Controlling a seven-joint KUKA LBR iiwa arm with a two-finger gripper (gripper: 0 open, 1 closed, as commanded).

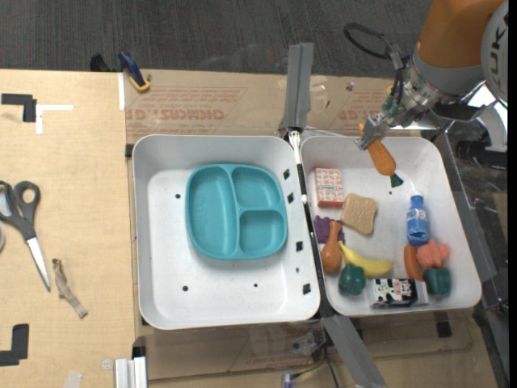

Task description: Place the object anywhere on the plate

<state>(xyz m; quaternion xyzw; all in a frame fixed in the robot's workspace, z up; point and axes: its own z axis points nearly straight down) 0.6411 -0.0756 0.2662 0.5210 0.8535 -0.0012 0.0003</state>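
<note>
Carrot hangs seemingly pinched in the closed end effector, its upper end hidden.

The arm is cut off by the top and right edges, so only its orange band and wrist show. The gripper is too small and blurred to read. A green piece below the carrot is too small to name. The scissors lose 1 handle loop at the left edge. The carton's print is illegible.
</note>
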